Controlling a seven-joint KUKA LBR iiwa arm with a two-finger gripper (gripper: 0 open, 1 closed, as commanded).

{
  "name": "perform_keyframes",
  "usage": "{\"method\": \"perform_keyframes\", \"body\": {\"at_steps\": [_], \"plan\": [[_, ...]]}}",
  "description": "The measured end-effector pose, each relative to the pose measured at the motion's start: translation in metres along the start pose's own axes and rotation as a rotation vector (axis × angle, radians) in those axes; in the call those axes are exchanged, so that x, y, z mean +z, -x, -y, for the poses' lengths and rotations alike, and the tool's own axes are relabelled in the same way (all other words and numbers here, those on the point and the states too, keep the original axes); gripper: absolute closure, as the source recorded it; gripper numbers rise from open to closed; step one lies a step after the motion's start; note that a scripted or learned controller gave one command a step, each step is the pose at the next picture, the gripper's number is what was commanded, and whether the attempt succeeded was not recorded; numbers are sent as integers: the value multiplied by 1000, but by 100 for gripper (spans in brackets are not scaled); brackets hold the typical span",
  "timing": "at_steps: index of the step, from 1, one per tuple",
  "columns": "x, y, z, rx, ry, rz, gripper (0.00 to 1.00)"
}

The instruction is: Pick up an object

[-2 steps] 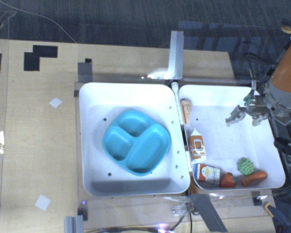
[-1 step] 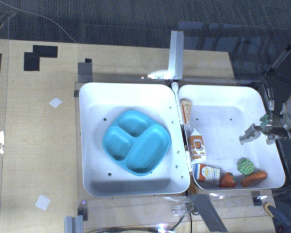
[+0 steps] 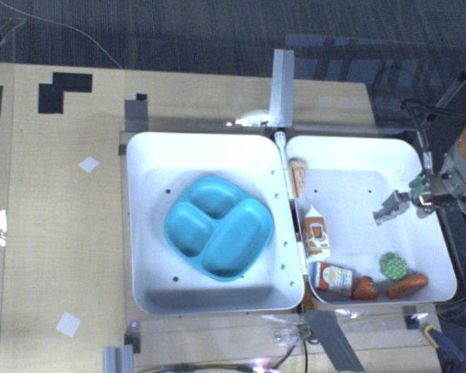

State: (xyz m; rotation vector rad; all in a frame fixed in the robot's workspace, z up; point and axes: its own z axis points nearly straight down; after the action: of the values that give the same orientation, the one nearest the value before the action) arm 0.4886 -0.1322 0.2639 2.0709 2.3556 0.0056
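Two shallow white bins sit side by side on the wooden counter point(image 3: 54, 231), the left bin point(image 3: 144, 208) and the right bin point(image 3: 349, 158) meeting along a shared middle edge. A blue divided tray point(image 3: 219, 228) with three compartments lies in the middle of the left bin, tilted a little on the bin floor. The arm enters from 3 o'clock, and its gripper point(image 3: 390, 208) hangs over the right bin toward that bin's 3 o'clock side, above bare white floor; how wide the jaws stand cannot be told from this slant, and nothing shows between them. The things to pick lie along the right bin's edges. A narrow orange packet point(image 3: 297, 179) lies against the 9 o'clock wall, and just below it a small carton point(image 3: 314, 235) with an orange label. At 6 o'clock sit a labelled can point(image 3: 331, 277) on its side, a small red item point(image 3: 365, 288) touching it, what looks like a carrot point(image 3: 408, 284), and a green knobbly ball point(image 3: 393, 266) just above the carrot. All are apart from the gripper.
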Motion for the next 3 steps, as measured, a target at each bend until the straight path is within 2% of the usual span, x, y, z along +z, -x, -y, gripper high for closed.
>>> {"method": "perform_keyframes", "body": {"at_steps": [1,2,3], "plan": [[110,46,8,13,-4,-1,0],[140,73,11,-194,-2,0,0],[139,51,3,-623,-1,0,0]]}}
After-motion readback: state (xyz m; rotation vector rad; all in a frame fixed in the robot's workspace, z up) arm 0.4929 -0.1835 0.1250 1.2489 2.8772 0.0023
